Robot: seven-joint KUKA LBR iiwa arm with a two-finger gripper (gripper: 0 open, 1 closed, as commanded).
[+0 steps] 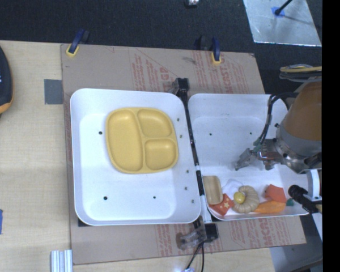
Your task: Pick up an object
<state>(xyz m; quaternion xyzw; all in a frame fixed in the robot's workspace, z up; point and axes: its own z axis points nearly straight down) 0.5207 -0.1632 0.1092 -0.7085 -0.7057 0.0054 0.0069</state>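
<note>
Hovering over the right bin, toy food just below me

My end effector (250,158) hangs above the right bin (226,118); I cannot tell how it is set, and I see nothing in it. Nearest, along the bin's near edge, lies the pile of toy food: a tan spiral pastry (246,199), a bread-like block (212,189), orange pieces (275,193). I judge them light, stiff and somewhat slick; the pastry's narrow sides look best to pinch. Farther left, the yellow divided plate (141,139) sits in the left bin (90,208).
</note>
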